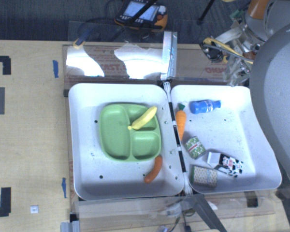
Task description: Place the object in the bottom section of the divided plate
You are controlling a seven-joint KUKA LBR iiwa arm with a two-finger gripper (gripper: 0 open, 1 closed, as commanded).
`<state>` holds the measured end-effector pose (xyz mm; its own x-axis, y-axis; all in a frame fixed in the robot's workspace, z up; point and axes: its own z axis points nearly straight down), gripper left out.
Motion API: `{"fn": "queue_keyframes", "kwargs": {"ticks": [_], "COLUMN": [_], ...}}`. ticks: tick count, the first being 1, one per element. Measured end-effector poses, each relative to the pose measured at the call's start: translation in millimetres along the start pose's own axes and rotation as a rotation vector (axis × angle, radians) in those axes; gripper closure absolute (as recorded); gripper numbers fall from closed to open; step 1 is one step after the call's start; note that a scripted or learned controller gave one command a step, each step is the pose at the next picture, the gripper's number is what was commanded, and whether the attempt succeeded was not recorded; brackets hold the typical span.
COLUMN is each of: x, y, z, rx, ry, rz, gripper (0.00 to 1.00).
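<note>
Banana [144, 118] lies across green divided plate [117, 134] in left bin [82, 144]; sausage [153, 169] beside plate. We cannot tell jaws' state.

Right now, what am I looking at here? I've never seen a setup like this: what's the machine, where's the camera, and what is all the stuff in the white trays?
The picture comes from one camera fixed above a bench, looking down at a slant. The big grey shape at the right is a robot arm reaching in; I can't make out its gripper clearly. Two white bins sit side by side. The left bin holds a green divided plate with a banana on its upper right section, and a sausage lying just below the plate. The right bin holds a blue bottle, a carrot, a green carton, a cow-patterned box and a small can. Nothing is visibly held.
</note>
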<state>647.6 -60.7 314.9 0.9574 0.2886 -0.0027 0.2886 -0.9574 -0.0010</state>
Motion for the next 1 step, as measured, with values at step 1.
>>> {"fn": "queue_keyframes", "kwargs": {"ticks": [1], "x": [-18.5], "y": [-50.4], "z": [-59.1], "rx": [-0.001], "ry": [0.004], "rz": [0.090], "gripper": [1.00]}}
